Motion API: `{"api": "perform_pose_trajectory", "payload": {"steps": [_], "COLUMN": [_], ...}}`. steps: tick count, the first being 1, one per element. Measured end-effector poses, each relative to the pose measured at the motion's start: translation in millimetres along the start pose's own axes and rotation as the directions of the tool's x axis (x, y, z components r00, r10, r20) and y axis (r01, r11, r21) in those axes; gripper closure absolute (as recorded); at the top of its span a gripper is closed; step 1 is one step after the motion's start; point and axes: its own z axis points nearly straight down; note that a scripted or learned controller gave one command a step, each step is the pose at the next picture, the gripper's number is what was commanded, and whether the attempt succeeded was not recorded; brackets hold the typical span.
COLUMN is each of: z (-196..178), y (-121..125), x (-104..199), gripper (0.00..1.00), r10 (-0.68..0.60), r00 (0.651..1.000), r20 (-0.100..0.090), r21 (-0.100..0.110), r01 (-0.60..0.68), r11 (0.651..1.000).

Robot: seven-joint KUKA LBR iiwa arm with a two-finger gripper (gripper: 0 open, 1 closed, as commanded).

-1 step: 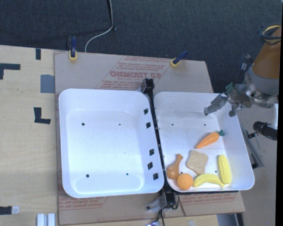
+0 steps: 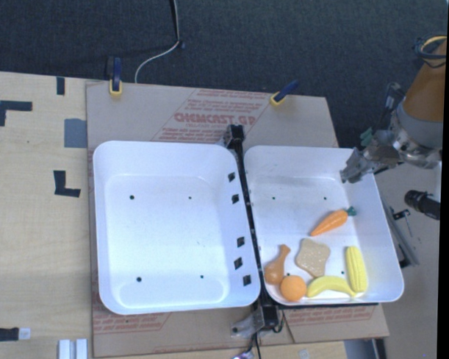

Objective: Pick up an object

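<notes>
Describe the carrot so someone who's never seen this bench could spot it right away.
Look in the right-hand white bin. Toys cluster in its near right corner; the carrot lies farthest back, apart from them. It's the one tapered orange piece with a green tip.

The robot arm (image 2: 425, 108) is cut off by the right edge of the view, so little beyond its wrist is visible. Its gripper (image 2: 355, 171) is small and blurred at the right bin's (image 2: 298, 174) far right rim. A white cable (image 2: 167, 33) runs out of view at the top edge.
</notes>
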Motion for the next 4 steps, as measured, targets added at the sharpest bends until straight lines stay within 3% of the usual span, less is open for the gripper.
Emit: {"api": "perform_pose_trajectory", "payload": {"steps": [1,2,3,4], "z": [24.9,-69.3,-41.7,-173.0], "y": [-92.0,-15.5,-73.9,-78.5], "x": [69.3,100.5,144.3,191.8], "gripper": [1.0,1.0,1.0,1.0], "r10": [-0.001,-0.006,-0.002,-0.006], "r00": [1.0,1.0,1.0,1.0], "r20": [-0.006,0.002,-0.003,-0.002], "r21": [0.009,-0.014,0.005,-0.015], "r01": [0.001,0.006,0.002,0.006], "r11": [1.0,1.0,1.0,1.0]}}
